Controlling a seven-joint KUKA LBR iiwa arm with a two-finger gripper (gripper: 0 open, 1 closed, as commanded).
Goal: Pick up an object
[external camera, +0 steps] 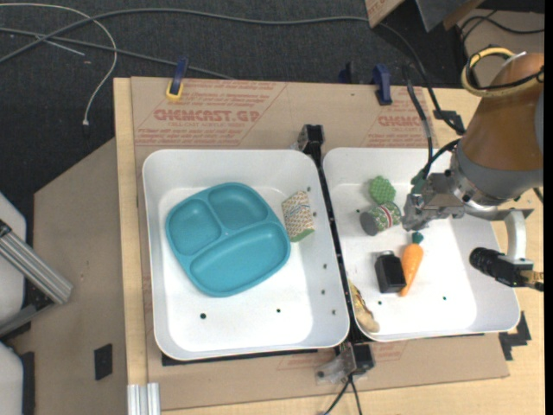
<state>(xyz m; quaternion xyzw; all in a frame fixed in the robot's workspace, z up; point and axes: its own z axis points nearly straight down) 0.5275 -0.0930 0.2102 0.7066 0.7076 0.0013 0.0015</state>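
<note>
Toy carrot [412, 267] lying in the right bin [458, 318], beside a black block [390, 272]. Probably light, stiff, slick plastic (best pinched mid-body). Gripper [418, 217] just above its green top; grip state impossible to tell.

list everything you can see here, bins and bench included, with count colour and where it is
bins: 2, white, side by side on the bench
divided plate: 1, teal, left bin
patterned cup: 1, pale with a pattern, left bin, at the plate's right edge
green object: 1, green, right bin, top
grey cylinder: 1, grey, right bin, just below the green object
carrot: 1, orange, right bin, middle
black block: 1, black, against the carrot's left side
banana: 1, yellowish-brown, right bin's lower left corner
clamps: 2, blue, bench's far edge
arm: 1, grey and orange, from the right
gripper: 1, above the carrot's top
</note>
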